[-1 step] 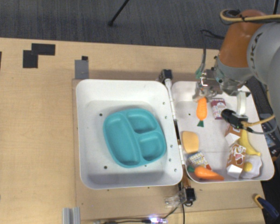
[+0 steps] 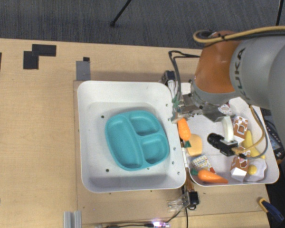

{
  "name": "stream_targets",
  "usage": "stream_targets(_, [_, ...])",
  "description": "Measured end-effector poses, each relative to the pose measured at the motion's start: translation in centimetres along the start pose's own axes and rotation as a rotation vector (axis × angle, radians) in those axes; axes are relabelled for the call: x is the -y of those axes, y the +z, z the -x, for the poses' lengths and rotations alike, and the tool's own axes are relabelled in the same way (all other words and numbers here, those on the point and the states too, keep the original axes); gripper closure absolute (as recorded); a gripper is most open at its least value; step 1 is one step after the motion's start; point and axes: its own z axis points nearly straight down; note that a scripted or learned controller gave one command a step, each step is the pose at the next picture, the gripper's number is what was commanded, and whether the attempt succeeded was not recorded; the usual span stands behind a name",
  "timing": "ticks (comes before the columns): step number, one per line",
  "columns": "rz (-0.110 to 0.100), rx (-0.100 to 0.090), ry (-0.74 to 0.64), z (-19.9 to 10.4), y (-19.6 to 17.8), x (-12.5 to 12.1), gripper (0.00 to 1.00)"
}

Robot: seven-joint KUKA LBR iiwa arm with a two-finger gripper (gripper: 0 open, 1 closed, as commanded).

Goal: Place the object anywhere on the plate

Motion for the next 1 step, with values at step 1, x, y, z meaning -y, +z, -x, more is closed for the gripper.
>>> stream_targets(1, [0.0, 0.002, 0.004, 0.2, -0.02, 0.01, 0.0])
